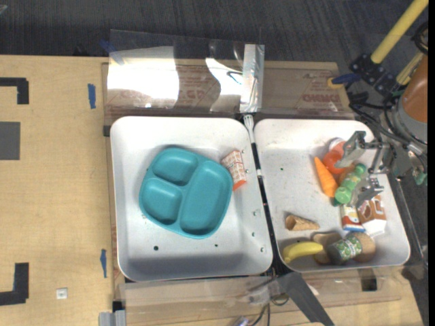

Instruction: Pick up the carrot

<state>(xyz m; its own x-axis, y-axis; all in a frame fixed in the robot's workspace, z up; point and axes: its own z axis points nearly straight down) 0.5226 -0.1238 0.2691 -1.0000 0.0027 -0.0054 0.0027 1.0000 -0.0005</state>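
**Operator:** While the arm (416, 97) reaches in from the 3 o'clock edge, what is its pose?

**Technician:** Its orange band sits at roughly 2 o'clock in the view, above the right bin (292, 141). The wrist descends toward the bin's 3 o'clock side. The gripper (361, 165) hangs over the cluster of items there, with one metal finger (353, 145) toward 12 o'clock and the other finger (372, 185) toward 6 o'clock. The fingers stand apart, and nothing is seen clamped between them.

**Operator:** Where does the carrot lie relative to the gripper?

**Technician:** The carrot (325, 176) lies in the right bin, at 9 o'clock from the gripper and just beside it. Contact cannot be confirmed. A green bottle-shaped item (349, 185) rests at the carrot's 3 o'clock side, between carrot and gripper. An orange-red item (335, 151) lies at the carrot's 1 o'clock.

**Operator:** Appearance of the carrot?

**Technician:** Orange, tapered, lying flat on the bin floor. Its long axis runs from 11 o'clock to 5 o'clock.

**Operator:** Other contents?

**Technician:** A cone (300, 222) lies at the carrot's 7 o'clock, and a banana (302, 250) farther toward 6 o'clock. The left bin (136, 250) holds a teal divided plate (185, 191) and a small carton (235, 168).
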